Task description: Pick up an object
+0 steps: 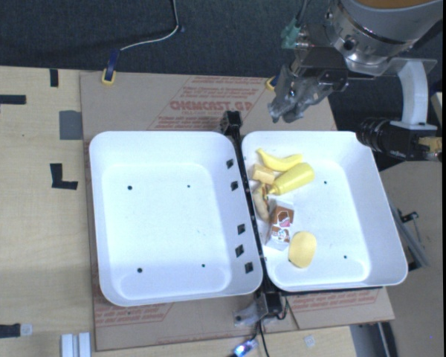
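The right bin [364, 199] holds several objects near its left wall: a yellow banana [277, 160], a yellow bottle-shaped item [292, 178], a small red and white carton [281, 225], a yellow lemon [302, 249] and a tan piece [262, 199]. My gripper [288, 104] hangs above the bench just past the right bin's far left corner, well above the objects. Nothing shows between its fingertips.
The left bin [167, 214] sits beside the right one, with a black clip strip [238, 199] along the shared wall. Both rest on a cardboard sheet [208, 99]. A white cable [145, 39] runs across the dark backdrop. A black fitting [390, 136] juts in at the right.
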Tool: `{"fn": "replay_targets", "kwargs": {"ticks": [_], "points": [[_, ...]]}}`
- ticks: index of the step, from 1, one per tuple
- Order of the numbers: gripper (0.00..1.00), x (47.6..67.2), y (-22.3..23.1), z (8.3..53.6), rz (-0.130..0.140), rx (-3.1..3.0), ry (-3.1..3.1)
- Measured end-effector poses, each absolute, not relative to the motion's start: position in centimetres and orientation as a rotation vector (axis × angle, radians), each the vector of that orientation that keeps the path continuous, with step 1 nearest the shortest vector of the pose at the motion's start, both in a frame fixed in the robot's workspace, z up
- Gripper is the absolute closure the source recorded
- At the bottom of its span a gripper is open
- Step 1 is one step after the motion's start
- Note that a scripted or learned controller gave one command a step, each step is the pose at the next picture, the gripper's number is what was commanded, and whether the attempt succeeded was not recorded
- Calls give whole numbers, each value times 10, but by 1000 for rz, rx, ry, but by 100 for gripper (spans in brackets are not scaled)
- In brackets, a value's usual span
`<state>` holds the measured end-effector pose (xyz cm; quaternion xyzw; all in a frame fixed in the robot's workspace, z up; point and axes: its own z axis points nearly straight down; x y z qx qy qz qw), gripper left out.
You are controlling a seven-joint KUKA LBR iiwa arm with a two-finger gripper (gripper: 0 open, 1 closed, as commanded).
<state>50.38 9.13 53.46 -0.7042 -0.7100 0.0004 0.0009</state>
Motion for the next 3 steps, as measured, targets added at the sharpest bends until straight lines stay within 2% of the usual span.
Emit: {"fn": "replay_targets", "kwargs": {"ticks": [1,2,3], "points": [[100,482,200,501,7,-2204,-2233],[100,562,227,534,3,-2218,-2224],[100,479,199,464,17,-2214,-2221]]}}
